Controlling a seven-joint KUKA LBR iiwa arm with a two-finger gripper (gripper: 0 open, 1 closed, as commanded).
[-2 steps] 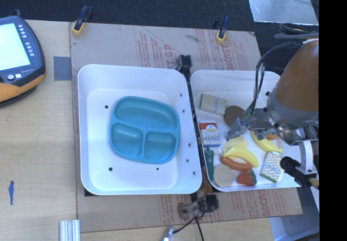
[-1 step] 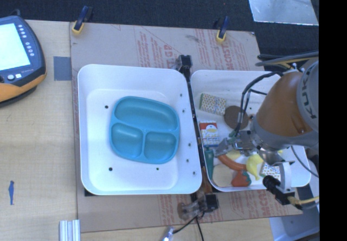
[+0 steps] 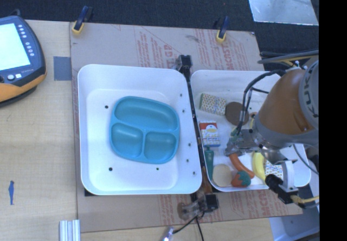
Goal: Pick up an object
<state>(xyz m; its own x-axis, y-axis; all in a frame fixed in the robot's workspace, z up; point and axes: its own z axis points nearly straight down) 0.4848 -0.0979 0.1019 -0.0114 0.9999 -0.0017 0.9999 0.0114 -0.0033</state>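
Camera view looks down on two white bins side by side. The left bin [image 3: 87, 126] holds a blue divided plate [image 3: 144, 128] lying flat in its middle, well apart from the clutter, so it plays no part in a pick right now. The right bin [image 3: 217, 75] carries the small items, crowded toward its near side: a patterned packet [image 3: 212, 104] near the far wall, a small carton [image 3: 209, 132] against the divider, a brown disc [image 3: 235, 111], a pale round piece [image 3: 221, 174], a carrot [image 3: 240, 164] with a teal bit at its end, and a banana [image 3: 258, 167] just beside it.

The arm [image 3: 290, 107] reaches in from the right and hangs over this bin, its wrist hiding much of the floor below. The gripper [image 3: 237, 145] sits low, just above the carrot's upper end, which I judge to be the likely target because the tool is placed over it. Whether the claw is spread or pressed together I cannot tell; its tips are lost in dark metal and shadow. Nothing is visibly pinched. The close neighbours may get nudged.
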